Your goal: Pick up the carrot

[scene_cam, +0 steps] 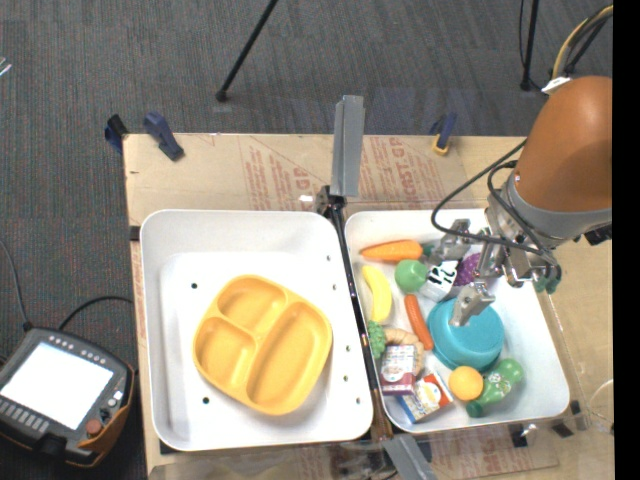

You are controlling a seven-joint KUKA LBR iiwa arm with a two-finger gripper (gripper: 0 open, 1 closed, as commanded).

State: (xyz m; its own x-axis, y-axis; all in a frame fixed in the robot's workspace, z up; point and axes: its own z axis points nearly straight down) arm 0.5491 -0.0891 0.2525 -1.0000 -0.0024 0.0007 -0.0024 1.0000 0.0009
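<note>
Two carrots: one lies at the far left of the right bin (555,368), tip pointing right, beside the green ball; a second, smaller carrot (418,320) lies aslant between the banana and the teal bowl.
Nearer target: the smaller carrot, since it is just left of where the pincer (472,303) hangs; this is a judgement, not something settled by the view.
Far carrot (392,250): touching or nearly touching the green ball (409,274), with bare bin floor on its far side.
Pincer state: cannot tell whether spread or pressed together; the metal tip hangs over the teal bowl (467,338) and nothing is seen pinched in it.
Arm: reaches in from the right, its orange band (570,143) above the right bin's far right corner.
Crowding: banana (376,293), small boxes (410,378), an orange ball (465,382) and a green toy (500,380) pack the near half of the bin.
Doing it well: shift left off the bowl, line up across the carrot's width rather than along it, and come down at its thick middle.
Risk: the bowl's rim sits right against the small carrot, so one side of the pincer may catch on it.
Left bin (160,258): carries a yellow divided plate (262,342), well apart from the work.
</note>
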